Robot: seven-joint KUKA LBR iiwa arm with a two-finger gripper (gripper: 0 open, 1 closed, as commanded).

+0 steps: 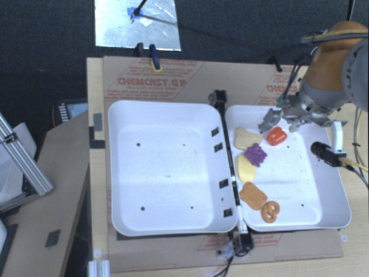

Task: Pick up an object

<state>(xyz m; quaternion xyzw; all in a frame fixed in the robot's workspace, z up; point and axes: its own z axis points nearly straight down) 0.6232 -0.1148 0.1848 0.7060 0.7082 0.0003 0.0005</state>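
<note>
Two white bins sat side by side on the counter [173, 77]. The left bin [164, 166] lay bare. The right bin [323, 195] held toy food along its left side: a pale bread piece [247, 138], purple grapes [255, 154], a yellow piece [247, 168], an orange-brown piece [253, 195] and a pretzel [270, 211]. A red-orange pepper [277, 135] lay further right, just beside the bread. The arm [337, 56] reached in from the right, its hand [286, 120] low over the bin's far end, just above the pepper.
</note>
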